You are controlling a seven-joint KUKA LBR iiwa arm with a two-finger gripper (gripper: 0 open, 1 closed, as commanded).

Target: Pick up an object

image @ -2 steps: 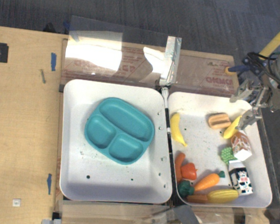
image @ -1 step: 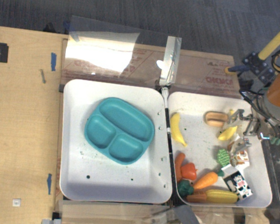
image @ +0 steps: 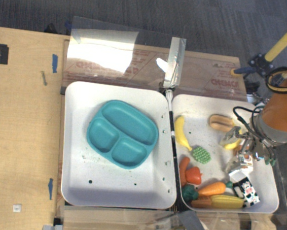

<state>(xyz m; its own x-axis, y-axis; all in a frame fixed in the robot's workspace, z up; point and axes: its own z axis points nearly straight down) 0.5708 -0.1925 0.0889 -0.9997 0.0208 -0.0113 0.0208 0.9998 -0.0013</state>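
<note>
Toys were all piled in the right bin (image: 272, 174), while the left bin (image: 75, 130) just had a teal divided plate (image: 122, 133) sitting in the middle of it. The arm's end effector (image: 243, 155) hung low over the right side of the right bin, near a small white card-like thing (image: 240, 174) and a black and white spotted toy (image: 247, 192). Honestly couldn't tell if it was open, closed or gripping anything, too much cable and clutter around it. A hot dog (image: 221, 122) lay near the bin's back wall, a banana (image: 182, 133) ran along its left edge, and a green bumpy piece (image: 201, 154) sat just beside the banana's lower end. Down front a carrot (image: 212, 188) and corn cob (image: 226, 201) lay touching, with red (image: 193, 175) and dark green (image: 189, 193) bits to their left, all on the wooden desk (image: 15, 124)
</note>
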